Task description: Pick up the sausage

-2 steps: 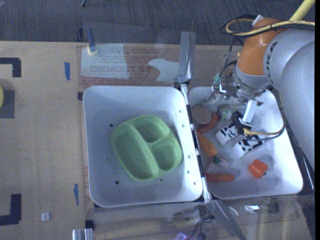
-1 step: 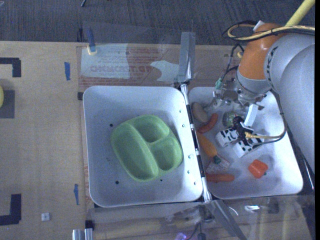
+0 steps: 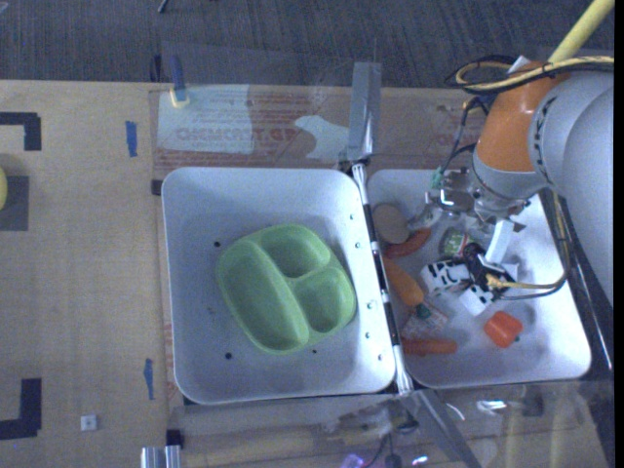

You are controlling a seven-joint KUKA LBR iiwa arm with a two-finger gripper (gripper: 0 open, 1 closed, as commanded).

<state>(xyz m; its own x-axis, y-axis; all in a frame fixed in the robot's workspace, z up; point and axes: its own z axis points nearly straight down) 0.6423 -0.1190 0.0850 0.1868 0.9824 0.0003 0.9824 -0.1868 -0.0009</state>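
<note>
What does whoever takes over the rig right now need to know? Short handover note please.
Pincer: low over the right bin, near its back left; open or shut cannot be told from this view.
Sausage: lies in the right bin near the divider, beside a round brown piece, just left of the pincer. Not seen gripped.
Left bin: holds the green divided plate.
Done: arm brought close to the sausage.
Left: grasp and lift it.

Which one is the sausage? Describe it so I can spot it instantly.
Look in the right bin, along its left wall near the divider. Just beside the round brown disc lies the sausage, a short reddish-brown curved piece. The carrot below it is brighter orange and tapered.
</note>
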